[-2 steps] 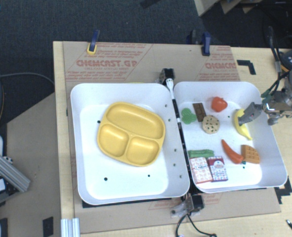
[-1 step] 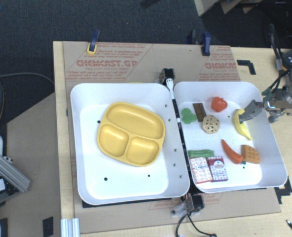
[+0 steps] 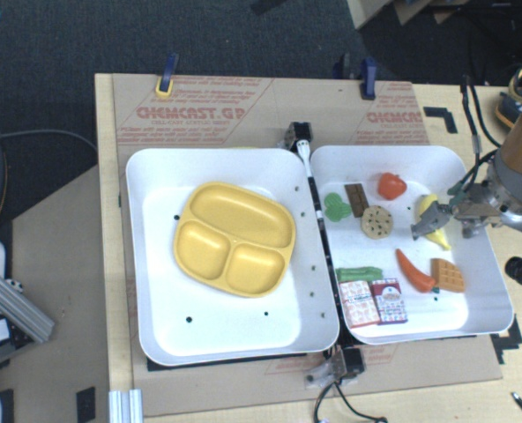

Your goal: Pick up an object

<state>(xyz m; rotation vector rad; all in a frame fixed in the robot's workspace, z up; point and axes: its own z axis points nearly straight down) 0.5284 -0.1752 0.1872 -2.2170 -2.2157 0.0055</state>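
Cards (image 3: 372,301), a red-and-white pack with a green one just behind it, lie at the near edge of the right bin (image 3: 481,311), well down and to the left of the claw (image 3: 439,221) as the camera sees it. Nothing has been lifted yet, as far as I can judge. The claw hangs low over the right side of that bin, right at a yellow banana (image 3: 431,211), which shows between and beside its dark fingertips; whether they are closing on it or merely hovering above it, I cannot tell, so its grip stays an open question.

Close below the claw sit a waffle (image 3: 449,275) and an orange carrot (image 3: 413,271), the two touching or nearly so. To its left lies a cookie (image 3: 376,223), with a brown bar (image 3: 357,199) and a green piece (image 3: 336,207) beyond that. A red tomato (image 3: 391,185) rests up and to the left, near the claw but apart from it.

Far to the left, in the other bin (image 3: 155,263), a yellow tray (image 3: 234,238) with three compartments lies alone, well away from the arm.

So the approach looks done and the target seems to be the banana. What is left, by my reading, is a firm closing and the lift clear of the bin.
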